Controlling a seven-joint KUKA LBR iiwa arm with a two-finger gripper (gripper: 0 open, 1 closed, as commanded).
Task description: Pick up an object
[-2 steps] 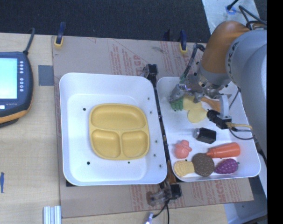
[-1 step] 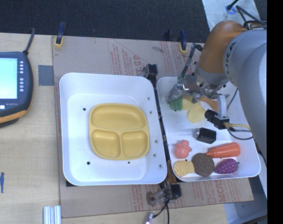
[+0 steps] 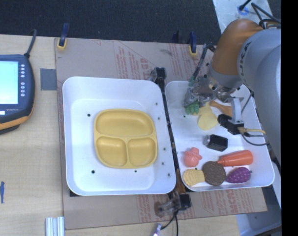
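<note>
Gripper (image 3: 194, 101) tip half hidden under wrist, fingers too small to tell apart. Green thing (image 3: 192, 109) right under gripper, mostly covered, shape unclear. Pale yellow piece (image 3: 206, 119) just beside gripper, top hidden by arm parts. Arm (image 3: 259, 68) cut off by picture's right edge. Far from gripper, handheld screen (image 3: 9, 90) cut off by left edge.

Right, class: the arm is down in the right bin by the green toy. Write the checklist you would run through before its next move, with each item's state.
1. Claw low in the right bin, at its far-left corner: ok.
2. Green toy right below the claw: ok.
3. Toy seen between the fingers: cannot tell.
4. Pale yellow piece apart from the green toy: not ok, they sit side by side.
5. Yellow divided tray flat in the left bin: ok.
</note>
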